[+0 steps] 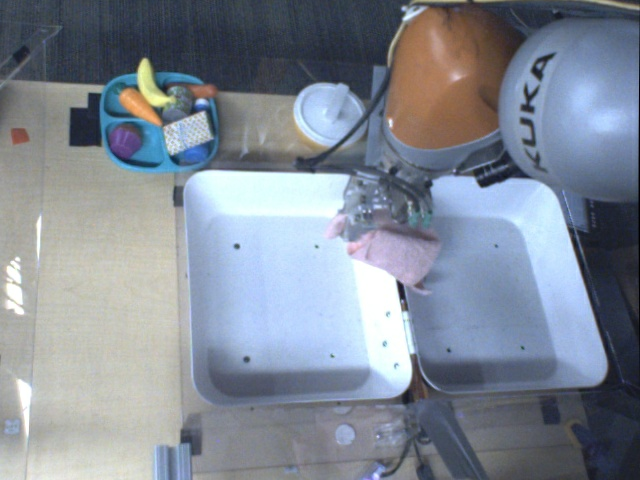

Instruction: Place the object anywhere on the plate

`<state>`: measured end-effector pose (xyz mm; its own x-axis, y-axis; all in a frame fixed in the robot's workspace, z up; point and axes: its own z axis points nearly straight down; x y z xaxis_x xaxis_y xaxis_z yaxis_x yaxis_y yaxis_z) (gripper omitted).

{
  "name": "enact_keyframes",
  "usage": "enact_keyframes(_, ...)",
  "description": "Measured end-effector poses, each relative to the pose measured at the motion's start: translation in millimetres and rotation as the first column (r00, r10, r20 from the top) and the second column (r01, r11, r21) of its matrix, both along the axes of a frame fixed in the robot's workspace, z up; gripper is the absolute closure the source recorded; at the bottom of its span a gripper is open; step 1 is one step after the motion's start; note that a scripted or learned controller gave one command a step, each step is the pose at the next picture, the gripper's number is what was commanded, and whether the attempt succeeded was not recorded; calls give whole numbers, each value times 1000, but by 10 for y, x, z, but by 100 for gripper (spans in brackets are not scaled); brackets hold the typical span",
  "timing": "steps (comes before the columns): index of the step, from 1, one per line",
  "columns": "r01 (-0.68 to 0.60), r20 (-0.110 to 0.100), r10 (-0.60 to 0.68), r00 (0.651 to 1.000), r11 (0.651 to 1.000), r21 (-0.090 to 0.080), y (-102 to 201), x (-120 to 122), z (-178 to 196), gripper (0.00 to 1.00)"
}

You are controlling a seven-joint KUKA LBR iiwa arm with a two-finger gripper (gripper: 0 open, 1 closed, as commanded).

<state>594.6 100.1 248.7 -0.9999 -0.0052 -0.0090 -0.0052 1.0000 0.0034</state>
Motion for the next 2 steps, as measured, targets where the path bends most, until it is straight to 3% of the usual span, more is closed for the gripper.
enact_keyframes(2, -1, -2, 1, 1000, 1000, 1, 987, -447, -203, 100)
